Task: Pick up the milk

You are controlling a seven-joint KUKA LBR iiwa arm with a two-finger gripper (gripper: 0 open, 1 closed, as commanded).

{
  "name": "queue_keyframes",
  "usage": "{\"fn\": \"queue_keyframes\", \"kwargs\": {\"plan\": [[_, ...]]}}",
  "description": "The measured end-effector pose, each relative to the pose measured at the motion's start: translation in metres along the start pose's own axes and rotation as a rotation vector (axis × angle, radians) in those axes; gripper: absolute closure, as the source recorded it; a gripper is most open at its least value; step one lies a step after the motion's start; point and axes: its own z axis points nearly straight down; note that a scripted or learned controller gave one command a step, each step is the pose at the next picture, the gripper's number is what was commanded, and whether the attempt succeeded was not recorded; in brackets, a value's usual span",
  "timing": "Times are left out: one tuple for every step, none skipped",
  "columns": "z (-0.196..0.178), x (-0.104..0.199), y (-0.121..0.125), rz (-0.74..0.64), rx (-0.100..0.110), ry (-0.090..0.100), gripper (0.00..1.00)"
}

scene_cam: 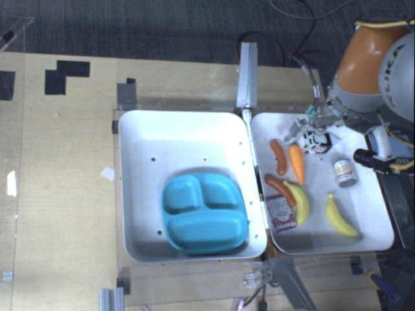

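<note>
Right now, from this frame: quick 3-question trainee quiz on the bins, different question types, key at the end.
1. True or false: the blue tray lies in the right bin.
2. How many bananas are in that bin?
3. The gripper is over which part of the right bin: A near edge, B far end, C middle?

Key: 1 false, it lies in the left bin. 2 two. 3 B, by the milk.
</note>
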Motion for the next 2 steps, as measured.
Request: {"fn": "queue_keyframes", "kwargs": {"plan": [[0.055,-0.024,0.020,-0.021,-0.014,-0.008,0.00],[0.082,-0.087,0.003,-0.068,0.008,0.009,0.00]]}}
